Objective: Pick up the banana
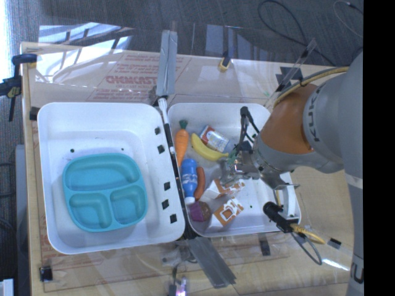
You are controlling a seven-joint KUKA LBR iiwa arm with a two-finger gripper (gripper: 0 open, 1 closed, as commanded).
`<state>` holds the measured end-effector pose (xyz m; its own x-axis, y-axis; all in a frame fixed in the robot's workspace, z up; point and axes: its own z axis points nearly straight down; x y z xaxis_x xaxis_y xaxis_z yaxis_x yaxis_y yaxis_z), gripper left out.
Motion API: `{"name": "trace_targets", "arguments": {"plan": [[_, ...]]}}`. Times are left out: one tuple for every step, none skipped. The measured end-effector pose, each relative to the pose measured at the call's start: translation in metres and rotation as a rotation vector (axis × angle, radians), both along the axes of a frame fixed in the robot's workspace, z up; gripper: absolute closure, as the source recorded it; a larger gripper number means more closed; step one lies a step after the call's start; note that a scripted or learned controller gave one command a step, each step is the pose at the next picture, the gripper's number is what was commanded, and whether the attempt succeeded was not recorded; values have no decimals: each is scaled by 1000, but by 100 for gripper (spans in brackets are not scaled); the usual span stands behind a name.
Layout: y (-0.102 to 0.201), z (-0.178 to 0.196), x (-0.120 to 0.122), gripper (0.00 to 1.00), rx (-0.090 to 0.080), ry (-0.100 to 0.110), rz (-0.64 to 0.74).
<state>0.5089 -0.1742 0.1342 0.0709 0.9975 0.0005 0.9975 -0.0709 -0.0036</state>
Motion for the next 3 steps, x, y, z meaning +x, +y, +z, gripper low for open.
{"name": "trace_targets", "arguments": {"plan": [[-1,0,0,0,0,0,-1],[49,-40,81,0,-1,-5,204],[49,-31,80,100,-1,-1,208]]}}
